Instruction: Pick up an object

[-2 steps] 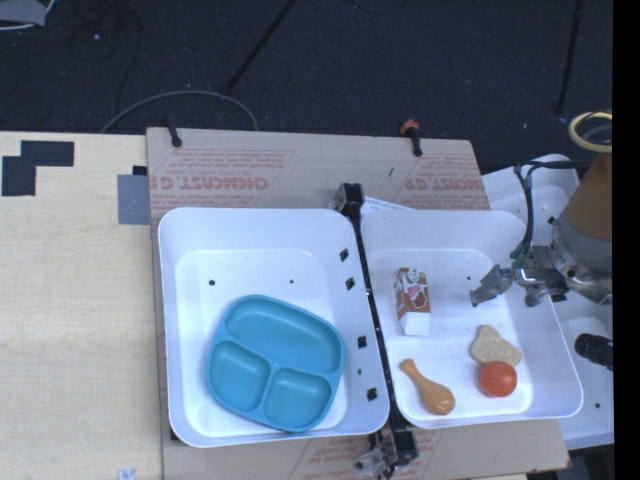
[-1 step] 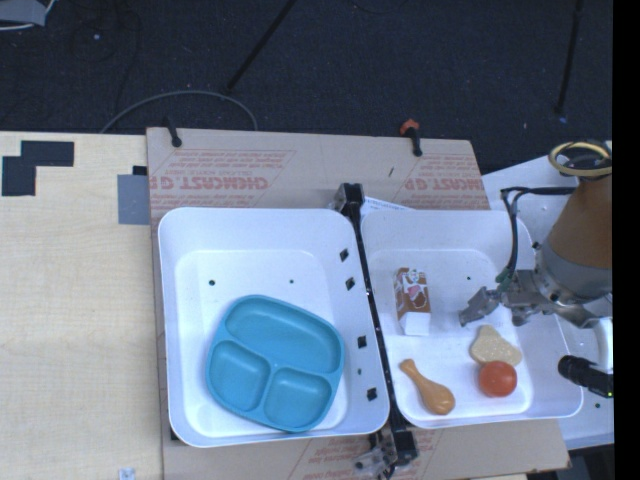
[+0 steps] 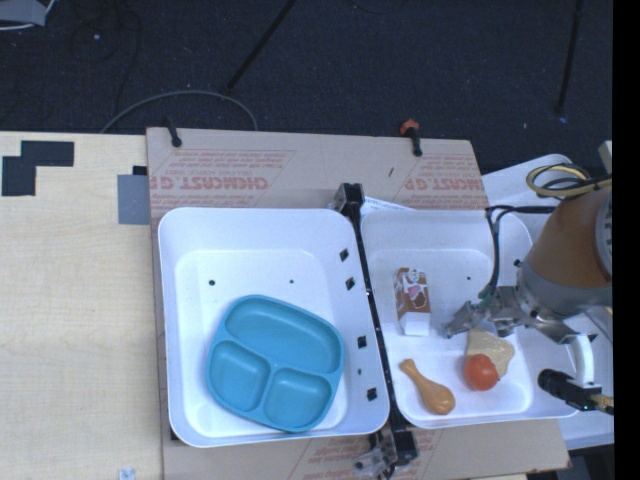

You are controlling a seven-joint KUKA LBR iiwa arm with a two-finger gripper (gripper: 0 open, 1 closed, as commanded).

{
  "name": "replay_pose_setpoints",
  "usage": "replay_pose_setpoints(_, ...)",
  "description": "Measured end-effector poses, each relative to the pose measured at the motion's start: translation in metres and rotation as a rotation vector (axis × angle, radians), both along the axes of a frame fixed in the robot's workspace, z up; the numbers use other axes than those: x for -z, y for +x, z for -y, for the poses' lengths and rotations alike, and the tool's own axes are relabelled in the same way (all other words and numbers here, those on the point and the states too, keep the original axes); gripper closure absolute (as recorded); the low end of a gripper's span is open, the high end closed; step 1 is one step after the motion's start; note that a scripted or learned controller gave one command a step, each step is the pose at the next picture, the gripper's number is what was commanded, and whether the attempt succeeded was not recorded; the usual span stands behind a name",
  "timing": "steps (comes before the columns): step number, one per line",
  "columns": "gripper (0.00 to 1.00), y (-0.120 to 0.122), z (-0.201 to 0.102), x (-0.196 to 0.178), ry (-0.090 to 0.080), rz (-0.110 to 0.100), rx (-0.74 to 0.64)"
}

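Gripper [image 3: 478, 318] hovers in the right white bin [image 3: 440, 238], finger state unclear, above the red tomato [image 3: 481, 371]; the tan plastic drumstick [image 3: 428, 387] beside the tomato lies diagonally, thick end lower-right.

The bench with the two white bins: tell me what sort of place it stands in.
Likely a robotics lab: a grey arm with an orange band reaches into the right shallow white bin of toy food; cardboard sheet underneath, loose black cables on dark floor.

right bin: small carton [image 3: 412, 301] upright | drumstick [image 3: 428, 387] lying flat | tomato [image 3: 481, 371] touching pale wedge [image 3: 491, 348]
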State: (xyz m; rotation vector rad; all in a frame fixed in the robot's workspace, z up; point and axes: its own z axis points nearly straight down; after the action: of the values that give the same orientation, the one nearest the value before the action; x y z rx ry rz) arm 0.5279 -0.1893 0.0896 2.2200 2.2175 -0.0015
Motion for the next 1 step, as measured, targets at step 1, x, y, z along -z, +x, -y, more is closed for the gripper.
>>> replay_pose_setpoints(1,1.0,-0.0014,-0.0001,-0.0103,0.005,-0.005,0.004)
